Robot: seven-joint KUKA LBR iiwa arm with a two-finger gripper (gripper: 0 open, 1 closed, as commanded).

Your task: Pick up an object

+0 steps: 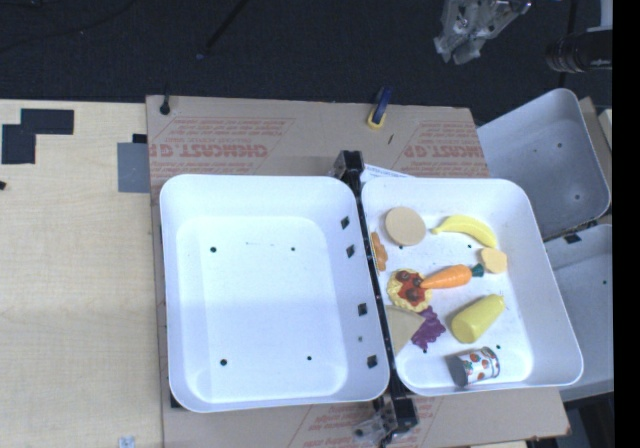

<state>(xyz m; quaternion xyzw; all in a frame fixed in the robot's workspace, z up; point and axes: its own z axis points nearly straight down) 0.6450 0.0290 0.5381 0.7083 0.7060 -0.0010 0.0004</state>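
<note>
The right bin [540, 266] holds several toy foods: a tan round cookie [405, 226], a yellow banana [467, 228], an orange carrot [447, 277], a pizza slice [406, 290], a yellow lemon-like piece [476, 317], purple grapes [428, 330], a small printed can [475, 366] and a thin orange stick [379, 251]. My gripper [462, 34] hangs high at the top right, well above and behind the bins, with nothing seen between its fingers.
The left bin [255, 291] sits beside the right one, joined by a black clamp strip [365, 276]. Both rest on a cardboard sheet [300, 136]. A grey metal plate [545, 156] stands to the right. A blue and yellow clip [379, 107] lies behind the bins.
</note>
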